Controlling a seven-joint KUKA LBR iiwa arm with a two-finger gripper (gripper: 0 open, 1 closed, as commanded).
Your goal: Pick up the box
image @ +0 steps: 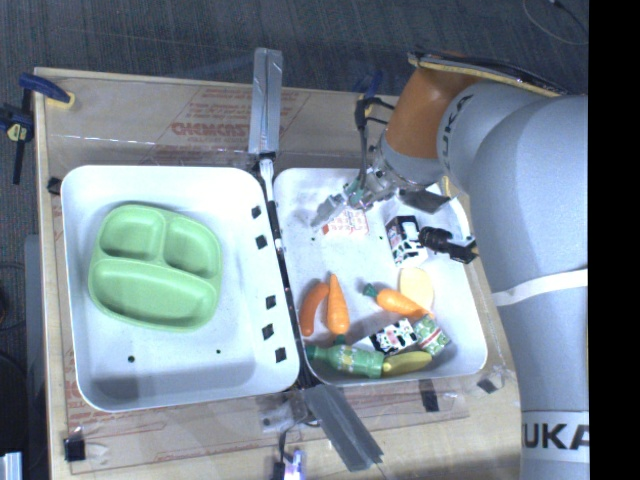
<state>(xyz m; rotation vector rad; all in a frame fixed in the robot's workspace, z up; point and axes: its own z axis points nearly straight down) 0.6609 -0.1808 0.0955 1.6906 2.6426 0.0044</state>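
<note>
A small white box with red print point(347, 226) lies flat near the back of the right bin point(300, 193). My gripper point(340, 204) hangs low just above and behind the box, at its far-left corner, reaching in from the orange wrist band point(425, 118). Whether it touches the box is unclear, and the box rests on the bin floor.
Also in the right bin are a cow-patterned carton point(403, 240), a second one point(396, 338), three carrots point(338, 304), a pale yellow piece point(417, 288) and a green bottle point(345, 360). The left bin point(80, 368) holds a green divided tray point(157, 264).
</note>
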